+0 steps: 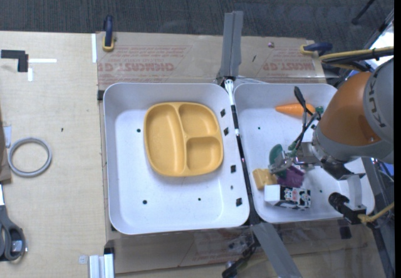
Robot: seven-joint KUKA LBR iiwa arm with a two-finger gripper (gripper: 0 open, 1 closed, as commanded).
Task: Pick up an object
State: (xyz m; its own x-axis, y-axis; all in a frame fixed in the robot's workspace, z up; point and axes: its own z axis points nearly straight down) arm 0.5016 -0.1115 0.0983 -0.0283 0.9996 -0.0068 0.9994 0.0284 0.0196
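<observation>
Wooden bench with two white bins, yellow divided plate in left bin, arm entering from 3 o'clock, bent over right bin, gripper low above purple toy amid small clutter at 5 o'clock, finger spread unclear.

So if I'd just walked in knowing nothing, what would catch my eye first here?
Probably the yellow divided plate, lying alone in the left bin. Next, the arm's orange band coming in from the right, over a small heap of toys in the right bin: an orange carrot near the far wall, a purple piece, and a black-and-white cow-print box nearer the front.
</observation>
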